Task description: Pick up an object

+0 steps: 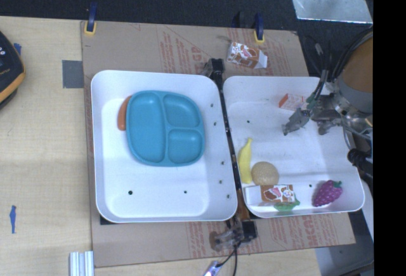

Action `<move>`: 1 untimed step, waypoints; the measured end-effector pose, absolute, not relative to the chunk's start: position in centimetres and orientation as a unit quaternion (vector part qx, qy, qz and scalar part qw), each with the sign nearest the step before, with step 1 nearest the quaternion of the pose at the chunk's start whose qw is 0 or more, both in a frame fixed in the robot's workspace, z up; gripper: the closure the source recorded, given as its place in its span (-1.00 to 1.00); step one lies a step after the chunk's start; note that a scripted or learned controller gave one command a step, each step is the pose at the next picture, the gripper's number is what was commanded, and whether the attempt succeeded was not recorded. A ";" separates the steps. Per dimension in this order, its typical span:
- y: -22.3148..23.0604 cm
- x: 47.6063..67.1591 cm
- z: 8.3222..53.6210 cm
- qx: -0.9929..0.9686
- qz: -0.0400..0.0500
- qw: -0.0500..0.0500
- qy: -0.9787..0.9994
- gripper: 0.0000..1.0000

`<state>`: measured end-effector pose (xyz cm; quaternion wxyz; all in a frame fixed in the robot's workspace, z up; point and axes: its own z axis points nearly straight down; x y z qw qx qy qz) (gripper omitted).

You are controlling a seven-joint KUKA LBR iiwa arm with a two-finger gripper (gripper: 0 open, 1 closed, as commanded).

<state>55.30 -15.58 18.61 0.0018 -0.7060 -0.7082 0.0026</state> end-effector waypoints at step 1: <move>-11.2 52.6 17.1 -0.705 0.002 0.002 -0.709 -1.00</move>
